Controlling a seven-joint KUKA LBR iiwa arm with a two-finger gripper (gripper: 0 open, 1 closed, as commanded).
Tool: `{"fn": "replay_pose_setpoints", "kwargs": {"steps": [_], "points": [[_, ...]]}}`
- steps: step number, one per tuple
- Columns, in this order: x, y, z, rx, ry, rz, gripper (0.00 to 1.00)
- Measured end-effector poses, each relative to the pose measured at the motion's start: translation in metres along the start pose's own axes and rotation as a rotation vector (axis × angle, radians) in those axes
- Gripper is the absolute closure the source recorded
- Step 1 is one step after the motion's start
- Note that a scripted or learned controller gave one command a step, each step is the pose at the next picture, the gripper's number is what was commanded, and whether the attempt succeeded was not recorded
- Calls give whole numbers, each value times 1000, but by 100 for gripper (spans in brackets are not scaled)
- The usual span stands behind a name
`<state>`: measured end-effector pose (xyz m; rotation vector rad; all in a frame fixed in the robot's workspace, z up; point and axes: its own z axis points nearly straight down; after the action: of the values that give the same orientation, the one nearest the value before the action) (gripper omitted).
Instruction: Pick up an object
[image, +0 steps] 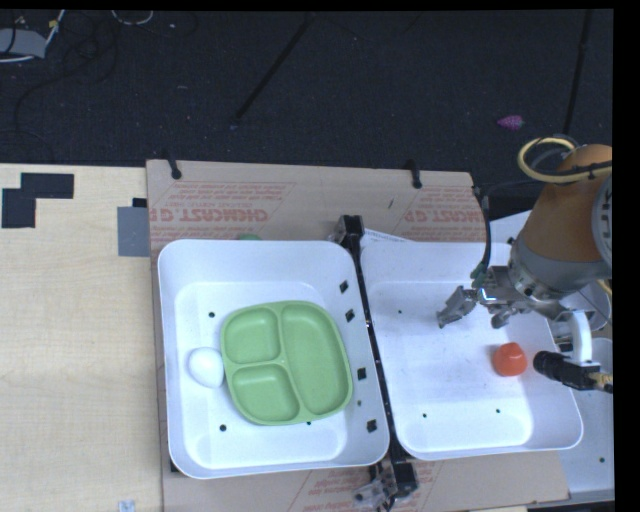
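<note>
Two shallow white plastic bins sit side by side on the bench. The left bin (180, 300) holds a light green plastic plate with three compartments (285, 362) and, touching its left edge, a small white egg-shaped object (206, 367). The right bin (440, 440) holds a small orange rounded object (510, 359), lying near its right wall. The grey arm with its orange band (570, 225) reaches in from the right, and the two-finger gripper (478, 305) hangs above the middle of the right bin, to the upper left of the orange object and apart from it. Its jaws stand spread, with nothing between them. I judge that the task is only at the beginning: no object is grasped or lifted yet, and the descent, the closing and the lifting all remain to do.
</note>
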<state>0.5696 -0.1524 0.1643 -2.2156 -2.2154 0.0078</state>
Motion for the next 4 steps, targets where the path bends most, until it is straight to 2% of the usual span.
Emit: {"fn": "replay_pose_setpoints", "kwargs": {"steps": [1, 2, 3, 4], "points": [[10, -5, 57, -2, 0, 1, 0], [11, -5, 78, -4, -1, 1, 0], [10, -5, 66, -6, -1, 5, 100], [1, -12, 11, -10, -3, 5, 100]]}}
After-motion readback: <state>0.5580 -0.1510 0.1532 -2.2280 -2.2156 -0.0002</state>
